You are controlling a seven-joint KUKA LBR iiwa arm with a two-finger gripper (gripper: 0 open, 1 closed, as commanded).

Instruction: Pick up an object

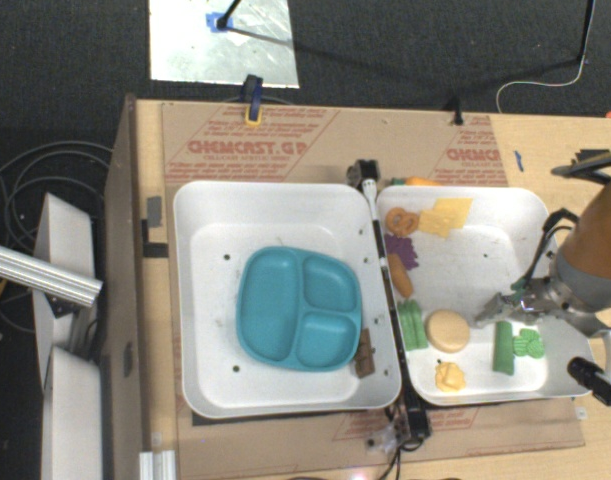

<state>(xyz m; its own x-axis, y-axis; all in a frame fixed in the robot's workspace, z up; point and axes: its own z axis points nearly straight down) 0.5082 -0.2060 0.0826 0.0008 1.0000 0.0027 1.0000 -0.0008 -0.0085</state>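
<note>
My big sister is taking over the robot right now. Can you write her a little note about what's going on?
Gripper: low over the right bin, near the round tan piece and green block; nothing seen between its fingers.
Right bin also has a yellow wedge, purple piece and other toy food. Teal plate lies in the left bin.
Done: nothing picked up yet.
Left: grab one object and lift.

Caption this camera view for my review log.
KUKA arm's gripper low in right bin among toy food; teal divided plate in left bin.

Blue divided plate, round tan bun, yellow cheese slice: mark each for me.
Blue divided plate (pixel 298 308), camera view, its centre ridge.
Round tan bun (pixel 448 330), camera view, top face.
Yellow cheese slice (pixel 446 216), camera view, middle of slice.
</note>
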